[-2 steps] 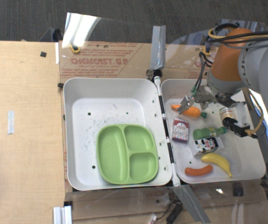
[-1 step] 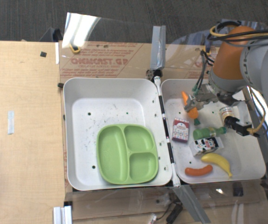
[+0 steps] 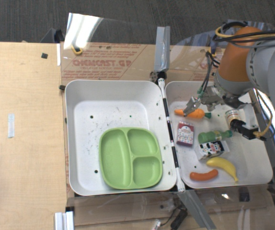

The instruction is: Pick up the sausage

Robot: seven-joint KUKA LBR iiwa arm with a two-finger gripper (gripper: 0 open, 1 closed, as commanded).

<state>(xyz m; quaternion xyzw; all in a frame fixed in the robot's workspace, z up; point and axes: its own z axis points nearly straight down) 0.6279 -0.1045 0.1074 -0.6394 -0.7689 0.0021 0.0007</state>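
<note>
The sausage (image 3: 204, 175) lies at the near edge of the right bin (image 3: 259, 174), just beside a banana (image 3: 223, 166) and well apart from the gripper (image 3: 193, 109). The gripper hangs over the bin's far left part, its fingers spread just above a carrot (image 3: 194, 113). A green divided plate (image 3: 131, 157) sits in the left bin (image 3: 80, 128).

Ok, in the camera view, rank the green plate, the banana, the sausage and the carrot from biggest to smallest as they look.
1. Green plate, far the largest.
2. Banana and sausage: about alike, too close to rank.
3. Carrot, smallest showing, though the gripper covers part of it.
</note>
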